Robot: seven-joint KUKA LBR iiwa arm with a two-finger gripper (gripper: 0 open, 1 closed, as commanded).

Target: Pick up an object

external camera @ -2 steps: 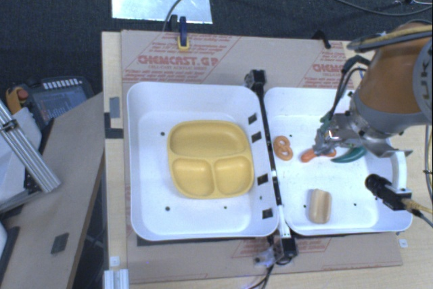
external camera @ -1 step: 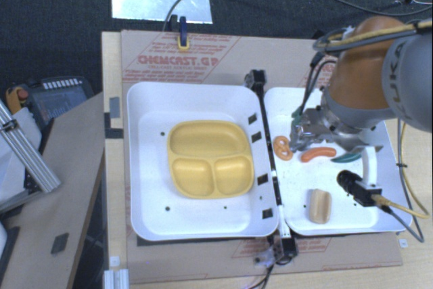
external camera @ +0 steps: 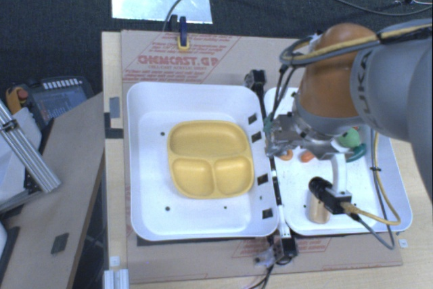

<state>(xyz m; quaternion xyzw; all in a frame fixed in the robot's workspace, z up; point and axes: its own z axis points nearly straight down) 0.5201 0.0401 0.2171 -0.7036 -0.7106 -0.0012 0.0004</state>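
The gripper [external camera: 279, 140] hangs low by the right bin's [external camera: 396, 210] left wall; whether it is spread cannot be told. A small orange piece [external camera: 306, 156] lies just beside it, and a green piece [external camera: 350, 139] lies farther off. The wall could be struck, or the piece nudged away.

Grey arm [external camera: 399, 81] enters from right, bent steeply downward. Orange band [external camera: 331, 71] above wrist faces camera. Tool [external camera: 279, 142] hangs beneath wrist, pointing down-left, largely hidden by wrist housing.
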